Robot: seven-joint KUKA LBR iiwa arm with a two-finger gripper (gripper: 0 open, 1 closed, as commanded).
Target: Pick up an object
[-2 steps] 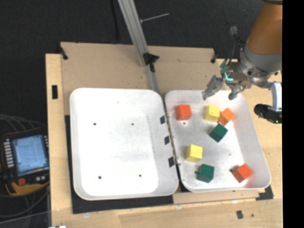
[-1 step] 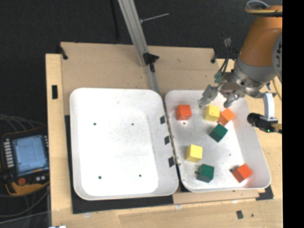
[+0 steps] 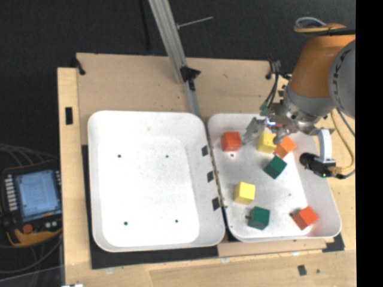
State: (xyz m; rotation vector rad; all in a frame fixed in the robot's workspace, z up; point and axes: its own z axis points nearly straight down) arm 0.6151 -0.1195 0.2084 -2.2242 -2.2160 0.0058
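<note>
Yellow block (image 3: pixel 266 142) sitting at 12 o'clock in the right bin (image 3: pixel 317 190), just under the claw (image 3: pixel 267 126) | probably light, rigid, smooth-faced, best pinched across flat opposite sides | orange block (image 3: pixel 286 145) touching at 3 o'clock, crowding | claw opening: cannot tell

1. I work in a robot lab or test cell, not a home: my grey arm (image 3: pixel 323 70) with its orange band is fixed at a plain wooden bench (image 3: pixel 66 160).
2. Two shallow white bins (image 3: pixel 102 178) sit side by side on a black mat, laid out like a trial setup.
3. A control pendant (image 3: pixel 33 196) with a lit screen and cables lies off the bench's left edge.
4. A metal pole (image 3: pixel 170 34) rises from the bench's far edge, over dark carpet.
</note>
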